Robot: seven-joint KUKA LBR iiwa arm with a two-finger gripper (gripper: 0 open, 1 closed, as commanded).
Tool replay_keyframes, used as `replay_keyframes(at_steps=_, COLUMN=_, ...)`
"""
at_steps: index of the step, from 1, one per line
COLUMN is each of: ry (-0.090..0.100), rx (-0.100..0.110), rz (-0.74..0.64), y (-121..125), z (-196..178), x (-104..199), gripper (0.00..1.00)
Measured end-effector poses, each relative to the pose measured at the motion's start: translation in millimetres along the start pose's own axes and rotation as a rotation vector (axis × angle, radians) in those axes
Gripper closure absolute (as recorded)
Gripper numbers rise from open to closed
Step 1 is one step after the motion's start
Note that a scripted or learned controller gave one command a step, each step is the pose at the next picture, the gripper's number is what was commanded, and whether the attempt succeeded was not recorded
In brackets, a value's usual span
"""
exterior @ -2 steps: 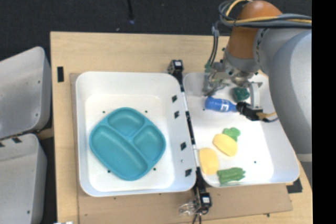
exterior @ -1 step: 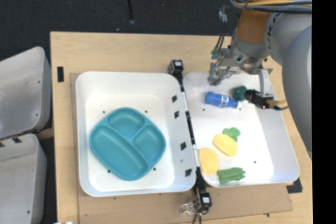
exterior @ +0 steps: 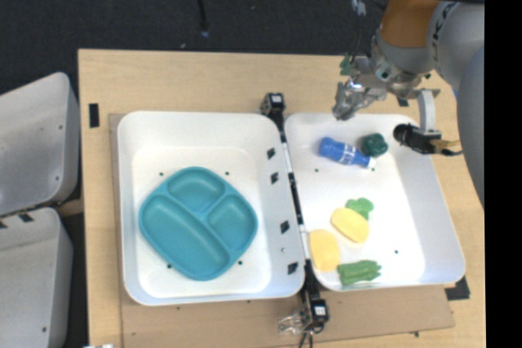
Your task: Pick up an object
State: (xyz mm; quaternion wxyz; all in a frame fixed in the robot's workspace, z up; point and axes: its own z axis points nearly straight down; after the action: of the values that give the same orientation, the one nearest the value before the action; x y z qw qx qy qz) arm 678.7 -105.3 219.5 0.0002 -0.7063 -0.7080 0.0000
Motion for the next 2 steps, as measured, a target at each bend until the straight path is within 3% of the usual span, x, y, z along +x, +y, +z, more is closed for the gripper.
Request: replay_keyframes(at_steps=2, ry=0.001, rx=0.002, rz=-0.002, y=-34.7, z=-10.3, x=94.9, gripper=1.00)
